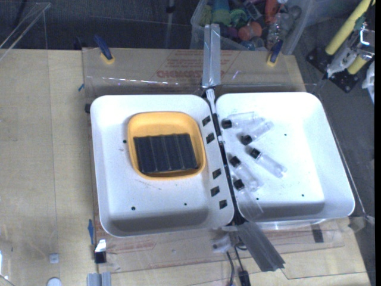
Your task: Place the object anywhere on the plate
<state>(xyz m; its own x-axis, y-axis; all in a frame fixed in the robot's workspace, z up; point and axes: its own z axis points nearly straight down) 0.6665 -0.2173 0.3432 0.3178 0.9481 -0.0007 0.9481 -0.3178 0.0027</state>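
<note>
On the bench under your fixed camera, two white bins sit side by side, touching along a dark centre seam. You have one orange plate (136,124), lying in the left bin (110,207). One dark ridged block (165,152) lies flat on it, inside the rim, with bare orange showing along the plate's far and left sides. The block is a near-black rectangle crossed by parallel grooves that split it into about five bars.

The right bin (309,189) holds five clear vials (269,162) with black caps, scattered in its left half close to the seam, some touching or overlapping. Five small black tabs (214,190) run down the left bin's wall beside the seam.

Behind the bins, a metal strip (211,58) stands upright at the seam, in front of a clear tub of coloured toys (250,11). Two blue clamps (106,53) pin a clear sheet to the bench's far edge, one at each end. Yellow foam tubes (351,22) lean at the upper right. Nothing lies over the plate or the block.

You cannot tell from this view whether the claw is apart or together.
</note>
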